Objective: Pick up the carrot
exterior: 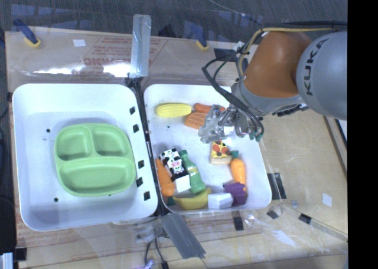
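Note:
The carrot (pixel 237 170), orange with a small green top, lies near the right wall of the right bin (pixel 260 144), just below a pizza slice toy (pixel 220 151). My gripper (pixel 215 124) hangs over the upper middle of that bin, up and to the left of the carrot and well apart from it. It sits beside an orange ridged toy (pixel 192 121). Nothing shows in its hold.
The right bin also holds a yellow corn cob (pixel 173 110), a cow-patterned carton (pixel 172 161), a green bottle (pixel 192 174), a long orange toy (pixel 165 179), a banana (pixel 190 202), a white block (pixel 220 201) and a purple toy (pixel 235 190). A green divided plate (pixel 93 160) fills the left bin (pixel 29 102).

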### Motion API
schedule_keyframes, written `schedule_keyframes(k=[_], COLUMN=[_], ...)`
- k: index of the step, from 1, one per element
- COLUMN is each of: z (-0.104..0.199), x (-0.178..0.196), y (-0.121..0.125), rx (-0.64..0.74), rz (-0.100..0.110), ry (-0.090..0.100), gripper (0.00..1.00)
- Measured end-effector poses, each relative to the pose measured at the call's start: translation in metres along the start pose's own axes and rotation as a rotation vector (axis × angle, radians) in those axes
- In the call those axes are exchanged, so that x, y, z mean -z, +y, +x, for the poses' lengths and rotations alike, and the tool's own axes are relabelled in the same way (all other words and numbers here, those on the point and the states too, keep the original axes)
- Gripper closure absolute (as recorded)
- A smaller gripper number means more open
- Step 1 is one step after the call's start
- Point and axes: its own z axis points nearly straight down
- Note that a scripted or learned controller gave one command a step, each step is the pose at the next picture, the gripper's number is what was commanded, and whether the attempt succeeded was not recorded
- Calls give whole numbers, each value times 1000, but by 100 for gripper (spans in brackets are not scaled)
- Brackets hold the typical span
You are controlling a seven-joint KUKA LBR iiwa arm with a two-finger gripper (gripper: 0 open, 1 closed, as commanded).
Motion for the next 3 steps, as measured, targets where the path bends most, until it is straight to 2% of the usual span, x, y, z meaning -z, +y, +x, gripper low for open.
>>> schedule_keyframes(k=[1,2,3], z=[92,75,67], x=[-85,-3,-19], y=[-63,18,-20], rx=[49,190,297], rz=[1,0,0], ry=[3,-1,4], gripper=[100,100,100])
